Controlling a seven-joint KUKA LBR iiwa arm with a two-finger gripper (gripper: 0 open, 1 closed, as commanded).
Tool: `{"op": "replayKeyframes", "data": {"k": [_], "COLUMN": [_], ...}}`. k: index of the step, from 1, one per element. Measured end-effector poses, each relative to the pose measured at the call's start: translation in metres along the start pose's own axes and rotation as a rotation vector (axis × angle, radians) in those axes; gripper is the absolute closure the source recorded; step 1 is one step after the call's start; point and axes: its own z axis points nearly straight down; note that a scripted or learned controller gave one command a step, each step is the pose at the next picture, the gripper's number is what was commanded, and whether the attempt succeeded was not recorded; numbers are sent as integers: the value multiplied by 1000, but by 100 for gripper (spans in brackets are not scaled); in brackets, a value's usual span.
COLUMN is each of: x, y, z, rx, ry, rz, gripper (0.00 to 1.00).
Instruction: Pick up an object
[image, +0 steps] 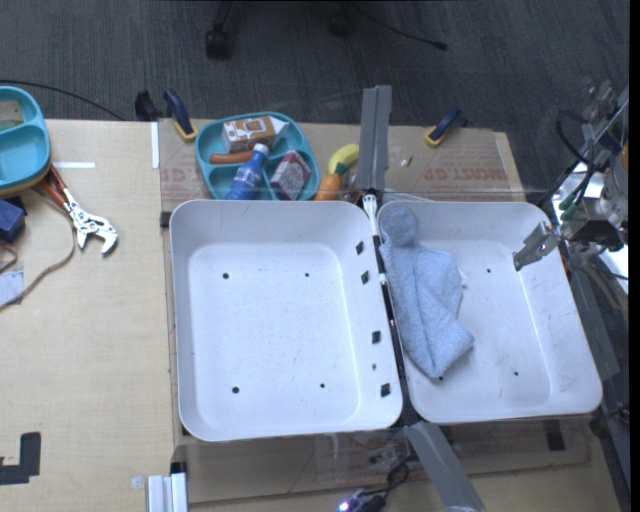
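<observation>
A crumpled blue-grey cloth (425, 300) lies in the right bin (540, 380), along its left side, stretching from the far left corner towards the middle. My gripper (535, 248) hangs over the right bin's far right part, well to the right of the cloth and not touching it. Nothing shows in its grasp. The arm behind it is mostly cut off by the view's right edge.
The left bin (280, 410) sits beside the right one, with a grey divider post (374, 140) rising between them at the back. A teal tray (215, 160) of toy food stands behind the left bin. A wrench (85, 225) lies on the bench at left.
</observation>
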Motion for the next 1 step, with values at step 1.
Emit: {"op": "replayKeyframes", "data": {"k": [1], "x": [-17], "y": [6], "z": [94], "rx": [0], "ry": [0], "rz": [347], "gripper": [0]}}
